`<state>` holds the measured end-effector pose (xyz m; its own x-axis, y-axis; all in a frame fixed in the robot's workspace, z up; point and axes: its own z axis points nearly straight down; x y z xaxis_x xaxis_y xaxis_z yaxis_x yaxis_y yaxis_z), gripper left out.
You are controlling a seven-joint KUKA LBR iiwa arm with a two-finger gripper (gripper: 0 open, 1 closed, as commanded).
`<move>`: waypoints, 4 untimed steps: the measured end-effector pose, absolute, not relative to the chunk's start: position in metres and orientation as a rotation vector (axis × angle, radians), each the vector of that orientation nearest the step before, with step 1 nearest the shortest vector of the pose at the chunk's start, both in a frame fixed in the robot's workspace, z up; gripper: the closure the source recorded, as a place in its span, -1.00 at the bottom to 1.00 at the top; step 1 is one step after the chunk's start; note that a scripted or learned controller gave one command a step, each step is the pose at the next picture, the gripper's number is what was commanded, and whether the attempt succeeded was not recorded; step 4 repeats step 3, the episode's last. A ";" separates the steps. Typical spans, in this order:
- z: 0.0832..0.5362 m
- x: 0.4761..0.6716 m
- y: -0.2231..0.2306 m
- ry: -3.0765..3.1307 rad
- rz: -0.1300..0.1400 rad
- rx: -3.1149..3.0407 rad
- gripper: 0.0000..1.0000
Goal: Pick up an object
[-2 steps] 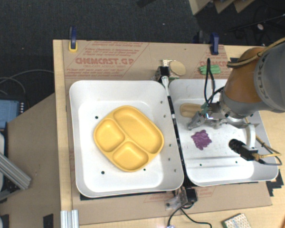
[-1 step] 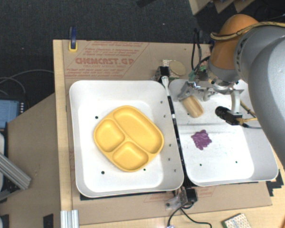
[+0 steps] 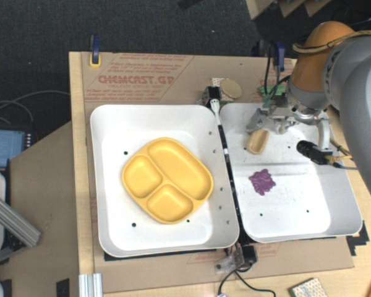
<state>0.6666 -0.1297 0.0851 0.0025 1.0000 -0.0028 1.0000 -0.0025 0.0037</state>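
Observation:
A small tan block [image 3: 256,142] lies in the right bin [image 3: 309,221], near its far left corner. A purple lumpy piece [image 3: 261,181] rests a little nearer to the front, in the middle of that bin. My gripper [image 3: 270,124] hangs low over the far part of the right bin, just above and to the right of the tan block, and its tip comes very close to the block's upper end. A yellow three-compartment plate [image 3: 167,179] sits in the middle of the left bin [image 3: 111,135].
The two bins meet along a raised divider [image 3: 226,166] with a black fitting at its far end. The grey arm with its orange band [image 3: 318,54] fills the upper right. Brown cardboard [image 3: 142,76] lies behind the bins.

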 end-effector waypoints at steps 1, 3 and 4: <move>0.085 0.654 -0.108 2.225 -0.003 2.222 -1.00; 0.203 0.584 -0.039 2.228 0.007 2.214 1.00; 0.203 0.584 -0.039 2.228 0.007 2.214 1.00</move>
